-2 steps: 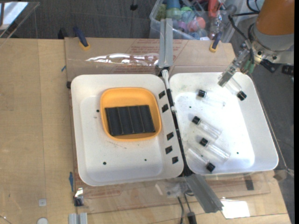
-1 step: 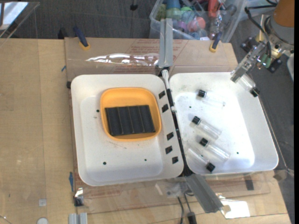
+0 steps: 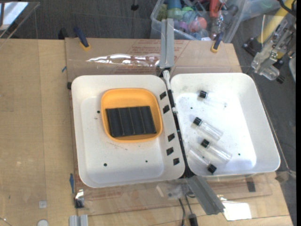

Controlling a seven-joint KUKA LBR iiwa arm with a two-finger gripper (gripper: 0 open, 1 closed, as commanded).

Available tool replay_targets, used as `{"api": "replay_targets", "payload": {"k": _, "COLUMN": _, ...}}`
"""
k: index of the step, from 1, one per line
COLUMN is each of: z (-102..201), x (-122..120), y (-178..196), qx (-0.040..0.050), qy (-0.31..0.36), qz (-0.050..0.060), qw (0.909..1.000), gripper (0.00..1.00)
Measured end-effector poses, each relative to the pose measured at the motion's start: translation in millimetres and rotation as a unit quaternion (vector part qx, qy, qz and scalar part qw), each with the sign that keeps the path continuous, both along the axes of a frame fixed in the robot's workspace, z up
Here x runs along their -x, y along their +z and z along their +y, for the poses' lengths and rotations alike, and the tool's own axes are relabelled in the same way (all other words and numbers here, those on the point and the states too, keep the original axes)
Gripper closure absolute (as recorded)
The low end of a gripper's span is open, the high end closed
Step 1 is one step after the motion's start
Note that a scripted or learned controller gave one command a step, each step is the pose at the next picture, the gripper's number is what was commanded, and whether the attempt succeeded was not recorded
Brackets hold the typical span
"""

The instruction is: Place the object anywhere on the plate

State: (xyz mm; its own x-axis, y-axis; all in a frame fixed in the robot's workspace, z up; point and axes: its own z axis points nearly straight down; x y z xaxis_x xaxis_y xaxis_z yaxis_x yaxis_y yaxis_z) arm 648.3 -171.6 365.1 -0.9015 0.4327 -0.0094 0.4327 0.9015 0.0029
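Camera view: gripper (image 3: 269, 66) hangs just outside the right bin's (image 3: 244, 107) far right corner; open or closed, can't tell. Vials (image 3: 209, 128) lie mid-bin, axes diagonal. Plate (image 3: 129, 94) in left bin (image 3: 89, 140) holds a black block (image 3: 130, 120).

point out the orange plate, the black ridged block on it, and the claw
orange plate (image 3: 109, 99): camera view, bare upper-left rim
black ridged block (image 3: 130, 121): camera view, middle of its top
claw (image 3: 269, 65): camera view, its lower end

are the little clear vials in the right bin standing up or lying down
Lying down. All four vials rest on their sides on the right bin floor, black caps at one end.
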Motion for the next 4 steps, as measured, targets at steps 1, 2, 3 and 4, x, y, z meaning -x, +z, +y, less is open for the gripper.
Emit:
{"api": "replay_targets", "payload": {"k": 1, "z": -49, "x": 8, "y": 72, "qx": 0.001, "qy": 0.099, "qz": 0.0, "qw": 0.9951, "gripper": 1.0}}
{"api": "replay_targets", "payload": {"k": 2, "z": -50, "x": -7, "y": 72, "qx": 0.0019, "qy": 0.195, "qz": -0.001, "qw": 0.9808, "gripper": 1.0}}
{"api": "replay_targets", "payload": {"k": 3, "z": -50, "x": -18, "y": 71, "qx": 0.0027, "qy": 0.343, "qz": 0.0, "qw": 0.9395, "gripper": 1.0}}
{"api": "replay_targets", "payload": {"k": 4, "z": -50, "x": -16, "y": 72, "qx": 0.0039, "qy": 0.485, "qz": 0.0, "qw": 0.8747, "gripper": 1.0}}
